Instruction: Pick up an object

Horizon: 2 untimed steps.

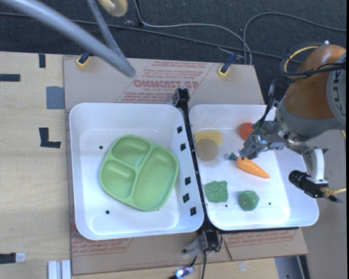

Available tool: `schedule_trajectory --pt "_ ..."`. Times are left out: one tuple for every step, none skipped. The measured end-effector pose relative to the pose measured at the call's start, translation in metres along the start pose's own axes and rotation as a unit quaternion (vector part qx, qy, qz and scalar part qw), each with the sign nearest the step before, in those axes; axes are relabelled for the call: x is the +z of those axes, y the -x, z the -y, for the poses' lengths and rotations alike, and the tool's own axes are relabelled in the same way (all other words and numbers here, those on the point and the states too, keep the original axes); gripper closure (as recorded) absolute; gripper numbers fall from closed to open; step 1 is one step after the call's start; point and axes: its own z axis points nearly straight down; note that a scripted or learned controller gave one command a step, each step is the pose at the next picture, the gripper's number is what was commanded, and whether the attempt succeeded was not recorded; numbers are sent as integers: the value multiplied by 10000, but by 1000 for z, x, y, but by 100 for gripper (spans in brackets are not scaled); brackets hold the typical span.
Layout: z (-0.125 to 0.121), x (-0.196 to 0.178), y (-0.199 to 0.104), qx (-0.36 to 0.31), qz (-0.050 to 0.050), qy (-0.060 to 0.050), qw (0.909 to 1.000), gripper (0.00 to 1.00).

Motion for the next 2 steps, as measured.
schedule_trajectory --pt "-2 -50 0 0 0 -6 10000 100" --pt "-11 -52 -51 -22 -12 -33 10000 100"
